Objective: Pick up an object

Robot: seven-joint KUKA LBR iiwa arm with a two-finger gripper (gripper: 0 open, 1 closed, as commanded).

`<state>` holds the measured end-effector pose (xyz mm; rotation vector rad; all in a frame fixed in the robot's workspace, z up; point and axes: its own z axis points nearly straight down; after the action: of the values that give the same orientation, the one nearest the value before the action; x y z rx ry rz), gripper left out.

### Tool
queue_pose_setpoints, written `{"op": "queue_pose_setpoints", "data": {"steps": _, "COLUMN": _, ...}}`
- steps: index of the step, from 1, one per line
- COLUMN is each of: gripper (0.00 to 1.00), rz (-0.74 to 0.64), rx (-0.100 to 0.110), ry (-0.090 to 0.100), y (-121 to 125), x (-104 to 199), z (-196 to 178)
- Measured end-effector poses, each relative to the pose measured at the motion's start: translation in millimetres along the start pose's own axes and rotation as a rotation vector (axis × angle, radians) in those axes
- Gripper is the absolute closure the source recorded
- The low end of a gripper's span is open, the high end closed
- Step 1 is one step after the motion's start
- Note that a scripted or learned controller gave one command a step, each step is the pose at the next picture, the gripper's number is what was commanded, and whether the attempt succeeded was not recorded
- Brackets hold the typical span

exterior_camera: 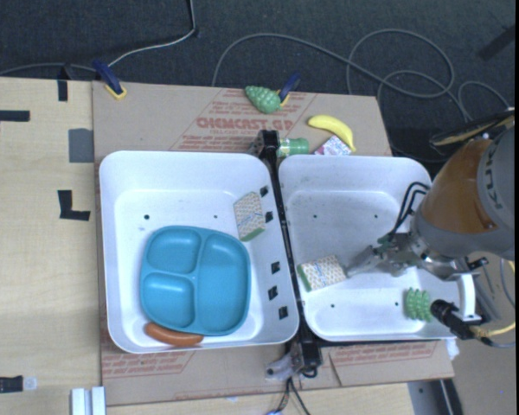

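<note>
A: Risk check. Nearest the camera in the right bin: a green knobbly toy is sitting by the front wall, just under the arm.

B: Elbow and cabling are hanging right over it. If the wrist is swinging low, it's likely clipping the toy or that front wall.

A: The hand is reaching left toward the sponge block, the white-and-green one lying near the divider. Tip looks to be touching or just beside it. Can't tell how far the fingers are apart, and nothing is visibly between them.

B: So no grasp to claim. My worry: the block is lying flat and close to the centre wall, so a shallow approach is likely pushing it into the wall instead of pinching it.

A: Room? Middle and back of the right bin are bare, good for retreating.

B: Left bin is tighter: orange sausage at the front under the blue divided plate, second sponge block against the divider.

A: Farther back on the table: banana, green toy, small bottle by the bin rims. Well apart from the hand.
</note>
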<state>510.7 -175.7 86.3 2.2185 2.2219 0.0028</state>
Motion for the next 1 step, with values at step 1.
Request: {"op": "queue_pose_setpoints", "data": {"steps": 1, "gripper": 0.00, "rz": 0.001, "rx": -0.004, "ry": -0.004, "y": 52.7, "x": 80.4, "z": -1.0}}
